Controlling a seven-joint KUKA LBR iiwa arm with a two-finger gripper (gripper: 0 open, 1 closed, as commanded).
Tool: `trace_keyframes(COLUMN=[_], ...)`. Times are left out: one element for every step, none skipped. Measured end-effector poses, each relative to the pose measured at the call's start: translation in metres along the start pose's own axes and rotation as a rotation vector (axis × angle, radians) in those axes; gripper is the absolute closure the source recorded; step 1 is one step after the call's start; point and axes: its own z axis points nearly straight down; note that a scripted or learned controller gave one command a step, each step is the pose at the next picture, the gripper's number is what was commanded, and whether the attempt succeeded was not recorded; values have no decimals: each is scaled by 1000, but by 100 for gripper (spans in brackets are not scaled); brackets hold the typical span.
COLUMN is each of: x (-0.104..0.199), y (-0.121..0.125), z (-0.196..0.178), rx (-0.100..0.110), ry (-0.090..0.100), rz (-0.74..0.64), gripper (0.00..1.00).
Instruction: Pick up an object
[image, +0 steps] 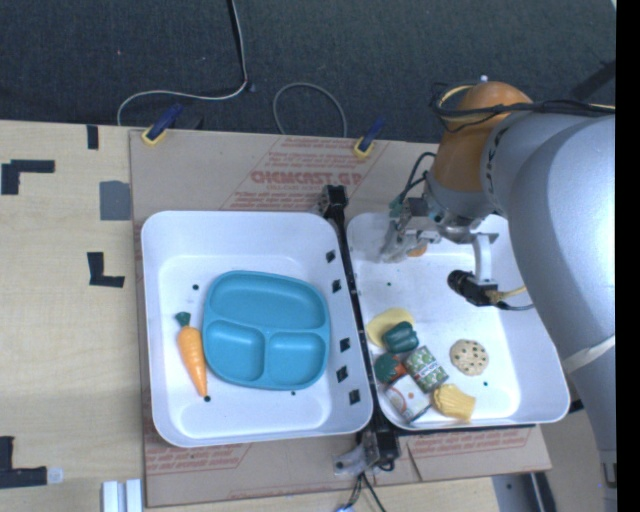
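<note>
The gripper (405, 240) is seen low over the right bin (540, 390), apart from the cookie (467, 356); its grip cannot be determined.

bins (160, 262): glossy white plastic | tray (266, 330): smooth matt blue plastic | bench (60, 330): pale wood

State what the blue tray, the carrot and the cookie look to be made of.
Blue tray: likely molded plastic, smooth matte, uniform colour, rounded compartments.
Carrot: probably toy plastic, even orange with a slight sheen.
Cookie: seemingly plastic play food; too small to be sure.
</note>
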Motion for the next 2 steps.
trace_keyframes(x=[0, 1], y=[0, 0], z=[0, -9], rx=[0, 1], ry=[-1, 0], rz=[0, -1], gripper=[0, 100])
